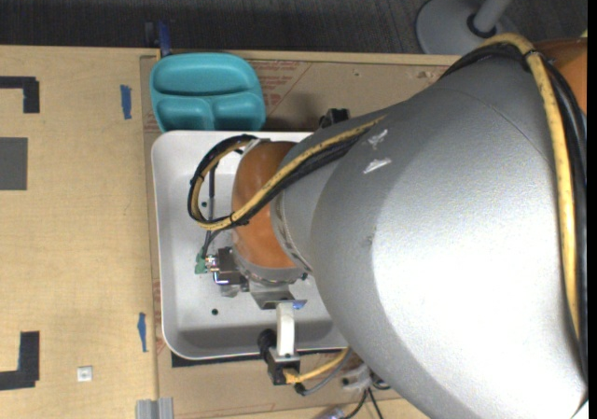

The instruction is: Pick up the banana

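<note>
One grey arm (438, 240) over white bin (177, 221), teal tray (207, 90) behind

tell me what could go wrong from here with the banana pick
1. The grey arm covers most of the white bin, so a poor approach might go unnoticed from this camera.
2. The yellow cable loops loosely beside the orange band; it could snag as the arm moves.
3. The teal tray sits against the bin's far rim and might get bumped.
</note>
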Tool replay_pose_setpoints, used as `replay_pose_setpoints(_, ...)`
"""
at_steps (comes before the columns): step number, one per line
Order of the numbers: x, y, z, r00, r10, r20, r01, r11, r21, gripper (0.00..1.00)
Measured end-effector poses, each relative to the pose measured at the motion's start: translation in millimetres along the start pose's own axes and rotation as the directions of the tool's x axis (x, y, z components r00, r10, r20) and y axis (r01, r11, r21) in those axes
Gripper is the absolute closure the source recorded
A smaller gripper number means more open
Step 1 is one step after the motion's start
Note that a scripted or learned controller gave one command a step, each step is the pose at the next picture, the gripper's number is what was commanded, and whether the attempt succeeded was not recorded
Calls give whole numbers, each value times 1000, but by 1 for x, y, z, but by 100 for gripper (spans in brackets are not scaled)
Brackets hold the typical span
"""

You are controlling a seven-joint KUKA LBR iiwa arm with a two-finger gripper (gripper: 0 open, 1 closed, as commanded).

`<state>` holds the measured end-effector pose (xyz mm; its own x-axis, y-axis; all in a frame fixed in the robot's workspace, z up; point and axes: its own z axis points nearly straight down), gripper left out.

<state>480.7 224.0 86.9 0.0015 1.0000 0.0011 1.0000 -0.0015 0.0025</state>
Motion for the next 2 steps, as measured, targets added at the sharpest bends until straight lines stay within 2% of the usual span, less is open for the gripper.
replay_pose_setpoints(2, 0, 0, -19, 1000, 2, 0, -2, 1000, 0, 100)
